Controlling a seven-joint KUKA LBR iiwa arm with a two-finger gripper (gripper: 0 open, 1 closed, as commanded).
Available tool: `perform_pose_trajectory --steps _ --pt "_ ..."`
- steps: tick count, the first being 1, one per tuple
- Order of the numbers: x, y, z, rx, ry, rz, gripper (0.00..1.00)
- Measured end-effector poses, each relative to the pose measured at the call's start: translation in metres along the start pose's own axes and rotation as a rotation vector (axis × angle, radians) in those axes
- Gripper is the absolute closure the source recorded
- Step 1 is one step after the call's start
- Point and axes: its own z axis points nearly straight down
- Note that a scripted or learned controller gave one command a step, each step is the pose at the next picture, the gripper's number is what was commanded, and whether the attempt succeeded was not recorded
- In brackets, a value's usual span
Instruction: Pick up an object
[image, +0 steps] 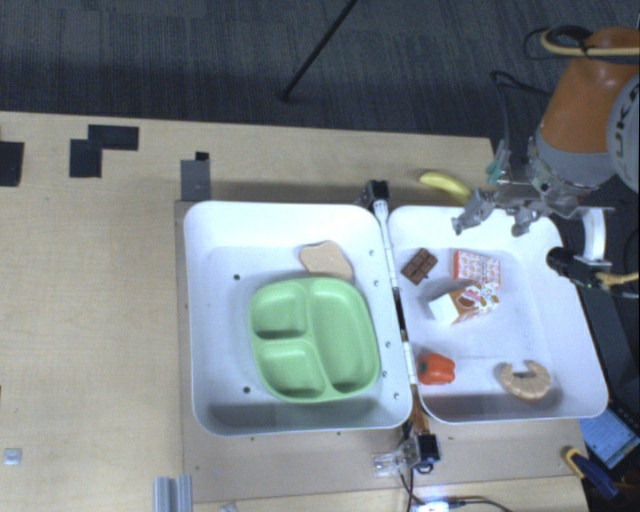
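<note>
Looking like a robotics lab: pale wooden bench (90, 330) carrying two white bins (215, 330), left of the gripper (497, 212), black tape marks (100, 148) sticking far to its left, loose cables (420, 470) trailing below, dark carpet (200, 50) lying beyond.
</note>
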Motion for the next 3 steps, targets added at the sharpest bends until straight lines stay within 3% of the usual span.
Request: perform_pose_trajectory --steps 1,2,3 --pt "-0.011 0.012 0.127 -0.01 -0.003 0.002 0.0" --pt "-0.012 0.014 0.115 -0.014 -0.005 0.001 1.0" --pt "-0.012 0.014 0.115 -0.013 -0.005 0.001 0.0"
